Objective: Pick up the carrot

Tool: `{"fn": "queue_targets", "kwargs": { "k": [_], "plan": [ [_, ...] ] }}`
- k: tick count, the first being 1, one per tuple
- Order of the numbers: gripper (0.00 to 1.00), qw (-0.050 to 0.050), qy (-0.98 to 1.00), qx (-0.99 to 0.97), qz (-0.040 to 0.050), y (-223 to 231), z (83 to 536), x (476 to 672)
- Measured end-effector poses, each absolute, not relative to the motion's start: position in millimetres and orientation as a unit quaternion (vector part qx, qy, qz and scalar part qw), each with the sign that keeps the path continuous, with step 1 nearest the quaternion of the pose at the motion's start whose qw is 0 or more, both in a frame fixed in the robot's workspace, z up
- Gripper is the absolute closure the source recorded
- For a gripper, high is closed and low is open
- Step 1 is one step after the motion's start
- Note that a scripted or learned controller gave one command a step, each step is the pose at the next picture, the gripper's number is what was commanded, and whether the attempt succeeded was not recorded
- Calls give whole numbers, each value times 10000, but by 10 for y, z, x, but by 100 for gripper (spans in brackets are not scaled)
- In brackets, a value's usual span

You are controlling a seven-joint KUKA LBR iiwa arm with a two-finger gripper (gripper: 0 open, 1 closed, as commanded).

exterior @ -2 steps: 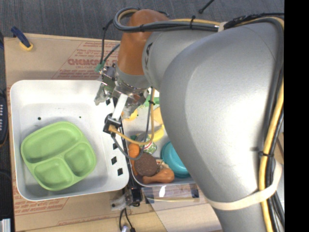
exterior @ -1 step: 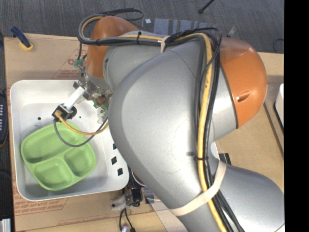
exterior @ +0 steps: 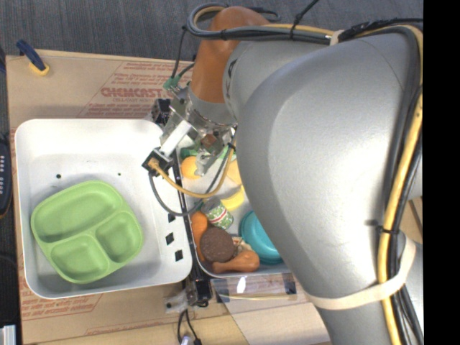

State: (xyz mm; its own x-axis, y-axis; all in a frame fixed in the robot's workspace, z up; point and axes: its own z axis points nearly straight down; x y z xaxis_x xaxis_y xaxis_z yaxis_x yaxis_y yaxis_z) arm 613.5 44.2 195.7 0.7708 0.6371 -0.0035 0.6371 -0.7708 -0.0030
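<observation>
The carrot [exterior: 199, 228] is a short orange piece lying near the left wall of the right bin [exterior: 192, 259], beside a round brown item [exterior: 216, 244]. My gripper [exterior: 200, 149] hangs over the upper left part of that bin, just above a yellow-orange round fruit [exterior: 189, 168]. It is apart from the carrot, which lies lower in the view. The grey arm covers most of the right bin.
The left bin [exterior: 86, 139] holds a green divided plate [exterior: 86, 228]. Packed around the carrot are a teal bowl [exterior: 257, 237], a small green-labelled container [exterior: 216, 215] and a tan drumstick-like item [exterior: 237, 263]. Cables [exterior: 169, 182] hang from the wrist over the divider.
</observation>
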Motion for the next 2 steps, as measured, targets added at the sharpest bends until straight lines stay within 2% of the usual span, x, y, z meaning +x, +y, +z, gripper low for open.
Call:
{"fn": "queue_targets", "kwargs": {
  "k": [1,2],
  "plan": [
    [0,8,-4554,-8903,35,-358,1917,6421],
    [0,46,-4171,-9088,80,-366,1902,6320]
  ]
}}
